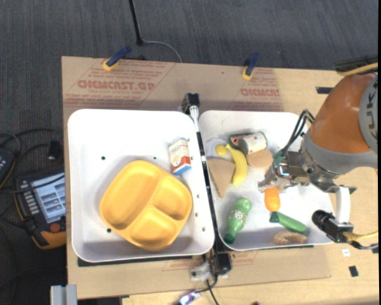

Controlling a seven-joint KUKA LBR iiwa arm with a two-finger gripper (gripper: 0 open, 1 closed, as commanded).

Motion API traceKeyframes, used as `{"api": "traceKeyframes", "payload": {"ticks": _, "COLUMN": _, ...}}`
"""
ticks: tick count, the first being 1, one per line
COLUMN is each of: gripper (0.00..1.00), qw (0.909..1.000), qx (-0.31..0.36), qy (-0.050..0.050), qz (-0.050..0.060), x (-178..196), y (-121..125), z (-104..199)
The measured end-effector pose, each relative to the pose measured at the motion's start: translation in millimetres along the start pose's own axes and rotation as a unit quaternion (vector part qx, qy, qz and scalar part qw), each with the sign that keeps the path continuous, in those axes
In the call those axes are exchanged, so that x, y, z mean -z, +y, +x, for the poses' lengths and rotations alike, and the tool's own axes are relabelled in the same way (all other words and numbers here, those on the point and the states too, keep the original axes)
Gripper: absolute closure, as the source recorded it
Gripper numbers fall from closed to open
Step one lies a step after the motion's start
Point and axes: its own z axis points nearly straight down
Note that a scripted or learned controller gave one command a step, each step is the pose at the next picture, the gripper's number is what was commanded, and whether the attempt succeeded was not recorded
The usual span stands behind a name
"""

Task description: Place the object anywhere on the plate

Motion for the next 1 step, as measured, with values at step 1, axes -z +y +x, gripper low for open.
{"api": "traceKeyframes", "payload": {"ticks": 1, "gripper": 0.0, "qw": 1.0, "qx": 0.0, "qy": 0.0, "qz": 0.0, "x": 0.0, "y": 0.0, "z": 0.0}}
